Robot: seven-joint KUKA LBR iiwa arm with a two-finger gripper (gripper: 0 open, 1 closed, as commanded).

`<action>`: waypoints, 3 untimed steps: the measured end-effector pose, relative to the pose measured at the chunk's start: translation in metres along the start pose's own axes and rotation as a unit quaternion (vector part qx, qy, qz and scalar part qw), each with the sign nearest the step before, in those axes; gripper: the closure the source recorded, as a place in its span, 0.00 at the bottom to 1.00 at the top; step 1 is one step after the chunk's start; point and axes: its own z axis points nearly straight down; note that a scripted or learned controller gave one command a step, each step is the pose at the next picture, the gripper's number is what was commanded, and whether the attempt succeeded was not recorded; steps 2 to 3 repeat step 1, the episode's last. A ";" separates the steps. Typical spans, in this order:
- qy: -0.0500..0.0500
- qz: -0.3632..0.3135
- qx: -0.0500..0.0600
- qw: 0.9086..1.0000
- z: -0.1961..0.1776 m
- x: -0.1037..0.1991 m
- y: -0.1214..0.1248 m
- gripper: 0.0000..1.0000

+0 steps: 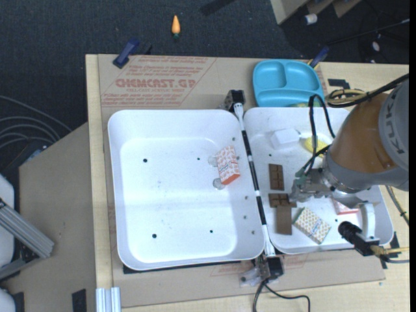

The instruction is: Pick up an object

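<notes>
Pincer (pixel 300 190) hangs low over the chocolate bars (pixel 281 201) in the right bin (pixel 383 223); its state cannot be told. Approach step; next comes a firm closing.

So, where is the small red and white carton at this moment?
The red and white carton lies in the left bin, close to its right wall and the divider, with a small grey piece just below it.

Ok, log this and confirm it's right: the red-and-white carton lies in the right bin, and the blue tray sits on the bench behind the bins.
One detail is wrong. The camera view shows the red-and-white carton lying in the left bin, near its right wall, not in the right bin. The rest stands: the blue tray sits on the bench behind the bins.
</notes>
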 end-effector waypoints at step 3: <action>0.000 0.000 0.000 1.000 0.000 0.000 0.000 0.00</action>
